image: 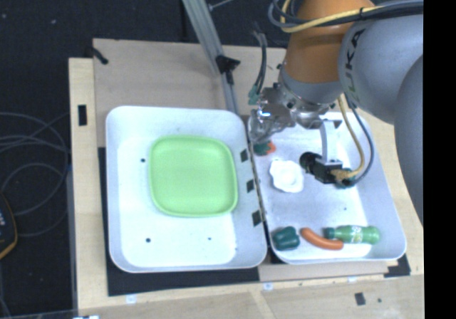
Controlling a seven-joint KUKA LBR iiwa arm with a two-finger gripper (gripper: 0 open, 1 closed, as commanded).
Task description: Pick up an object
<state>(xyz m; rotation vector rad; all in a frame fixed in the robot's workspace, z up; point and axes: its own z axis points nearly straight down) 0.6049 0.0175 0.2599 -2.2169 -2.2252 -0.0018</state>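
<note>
Nearer than the white crumpled lump (287,176) in the right bin (377,211) lie a dark green block (286,238), an orange carrot (320,239) and a green bottle (354,234). Left of the lump, a light green plate (192,175) lies in the left bin (128,239). Just beyond the lump sits a small orange-green item (265,147), perhaps a toy, under the gripper (262,124), whose spread cannot be told.

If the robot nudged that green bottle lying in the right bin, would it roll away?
Probably: the bottle lies on its side and looks round, so it may roll. The orange piece beside it and the bin wall might stop it. It looks plastic, likely light.
</note>
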